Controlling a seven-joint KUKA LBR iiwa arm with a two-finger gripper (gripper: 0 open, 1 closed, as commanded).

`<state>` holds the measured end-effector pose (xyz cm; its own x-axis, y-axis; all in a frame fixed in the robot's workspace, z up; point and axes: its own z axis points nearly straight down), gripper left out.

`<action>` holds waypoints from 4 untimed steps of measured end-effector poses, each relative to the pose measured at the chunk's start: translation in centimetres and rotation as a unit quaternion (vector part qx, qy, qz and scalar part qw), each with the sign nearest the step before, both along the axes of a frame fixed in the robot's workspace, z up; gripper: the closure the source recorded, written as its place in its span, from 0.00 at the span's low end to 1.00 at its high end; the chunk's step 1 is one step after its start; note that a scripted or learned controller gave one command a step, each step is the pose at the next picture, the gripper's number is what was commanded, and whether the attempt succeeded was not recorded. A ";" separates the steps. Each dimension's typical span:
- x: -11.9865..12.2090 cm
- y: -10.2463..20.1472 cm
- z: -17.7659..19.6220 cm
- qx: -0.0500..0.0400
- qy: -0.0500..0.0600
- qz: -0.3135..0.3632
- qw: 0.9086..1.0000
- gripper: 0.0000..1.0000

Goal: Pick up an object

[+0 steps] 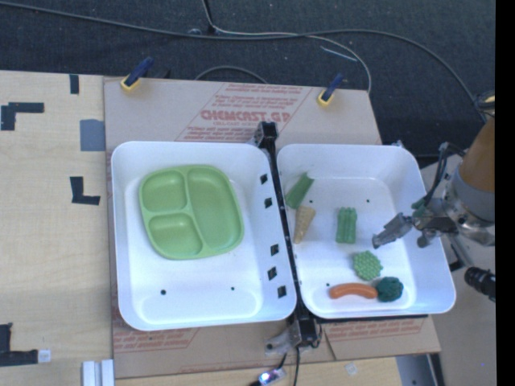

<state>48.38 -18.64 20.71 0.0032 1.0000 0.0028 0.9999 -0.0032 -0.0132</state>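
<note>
The right bin [378,163] holds several small toy foods. A dark green strip [298,190] and a tan wedge [304,223] lie near its left wall. A green ridged block [346,224] sits mid-bin. Nearer the front are a pale green bumpy round piece [367,264], an orange sausage shape [352,291] and a dark green broccoli-like piece [389,289]. My gripper [401,238] hangs over the bin's right side, just right of the ridged block and above the bumpy piece. It is open, with nothing between its fingers.
The left bin [193,300] holds a light green divided plate [191,211]. A black divider with clips [278,223] runs between the bins. Two yellow-blue clamps [137,72] [330,90] pin the cardboard at the back. Cables cross the dark floor behind.
</note>
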 end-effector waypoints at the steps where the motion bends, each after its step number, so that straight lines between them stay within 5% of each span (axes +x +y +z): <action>1: 0.3 0.0 0.5 -0.001 -0.006 0.002 1.000 0.00; 3: 0.9 -1.0 -11.1 -0.001 -0.003 0.002 1.000 0.00; 4: 0.9 -1.0 -12.2 -0.002 -0.006 0.002 1.000 0.00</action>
<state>49.31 -19.65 8.51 -0.0010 1.0000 -0.0012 1.0000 0.0010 -0.0005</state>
